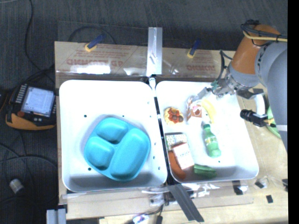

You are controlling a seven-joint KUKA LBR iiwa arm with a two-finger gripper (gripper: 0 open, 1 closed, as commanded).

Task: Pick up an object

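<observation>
My gripper (214, 87) hangs over the back right part of the right bin (243, 139), just above and right of a yellow banana (209, 110). Beside the banana lies a white and red packet (195, 110). A small round pizza piece (173, 115) rests near the bin's left wall. A green bottle (211, 141) lies lengthwise in the middle. At the front left sit a patterned box (175, 139), a white and red carton (184, 156) on a brown sausage-like piece (176, 170), and a dark green piece (204, 170).
The left bin (74, 101) holds a large teal divided plate (117, 147). A metal divider post (154, 55) stands behind the seam between the bins. A handheld device (33, 105) lies on the floor at the left.
</observation>
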